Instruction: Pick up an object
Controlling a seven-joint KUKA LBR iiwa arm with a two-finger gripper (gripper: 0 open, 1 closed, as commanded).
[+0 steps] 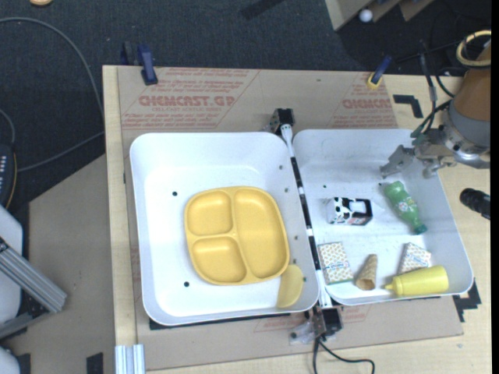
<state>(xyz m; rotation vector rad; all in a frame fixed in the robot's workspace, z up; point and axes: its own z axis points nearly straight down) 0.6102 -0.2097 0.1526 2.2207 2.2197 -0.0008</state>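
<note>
The cardboard-topped worktop [234, 92] carried two shallow white bins side by side. The left bin [156, 170] held a yellow three-compartment plastic tray [234, 234] with a pale yellow wedge [290, 288] just beside its near right corner.

The grey arm with its orange band [474, 100] reached in from the right over the far right corner of the right bin [343, 150]. Its jaws [411, 158] appeared spread and held nothing.

The green plastic bottle [404, 205] lay just near-side of the jaws, its long axis running from far-left to near-right, the closest thing for a grasp. It looked smooth and rounded, so likely to roll.

Further toward the near rim lay a yellow squeeze bottle [419, 281] on its side, a black-and-white cow toy [350, 210], a patterned square packet [334, 261], another [415, 255] and a tan cone [366, 272].
</note>
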